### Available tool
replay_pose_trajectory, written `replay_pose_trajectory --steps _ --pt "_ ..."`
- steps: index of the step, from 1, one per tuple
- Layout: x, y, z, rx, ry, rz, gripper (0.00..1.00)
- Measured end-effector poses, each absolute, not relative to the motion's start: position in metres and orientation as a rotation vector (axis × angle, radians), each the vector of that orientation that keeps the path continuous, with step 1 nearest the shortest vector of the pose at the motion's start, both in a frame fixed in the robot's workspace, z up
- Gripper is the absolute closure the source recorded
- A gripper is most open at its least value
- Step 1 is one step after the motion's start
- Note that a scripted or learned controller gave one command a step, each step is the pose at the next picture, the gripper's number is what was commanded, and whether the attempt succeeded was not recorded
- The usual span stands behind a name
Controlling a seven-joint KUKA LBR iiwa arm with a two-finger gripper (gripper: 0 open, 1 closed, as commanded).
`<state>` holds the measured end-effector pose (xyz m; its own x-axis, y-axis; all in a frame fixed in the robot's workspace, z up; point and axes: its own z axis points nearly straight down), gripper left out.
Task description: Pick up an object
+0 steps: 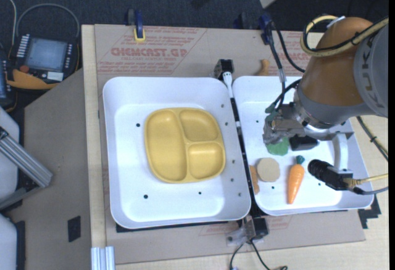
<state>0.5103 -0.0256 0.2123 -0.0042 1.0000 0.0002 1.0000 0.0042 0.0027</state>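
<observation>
While the hand hangs low over the far bin on the view's right, a green lump lies on that bin's floor just at its tip, partly hidden by it. Whether the hand is open or closed, or grips the lump, cannot be told. Just nearer lies a tan disc, with a carrot beside it, tip pointing nearward. A small orange piece sits at the bin's inner edge. The other bin holds a yellow divided plate. Both bins rest on a cardboard-covered worktop.
</observation>
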Motion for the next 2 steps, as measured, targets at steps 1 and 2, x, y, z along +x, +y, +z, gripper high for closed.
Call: replay_pose_trajectory --steps 1,2 --pt "0.507 0.035 0.22 2.216 2.225 0.003 1.0" --pt "0.514 0.091 0.23 2.216 2.224 0.003 1.0"
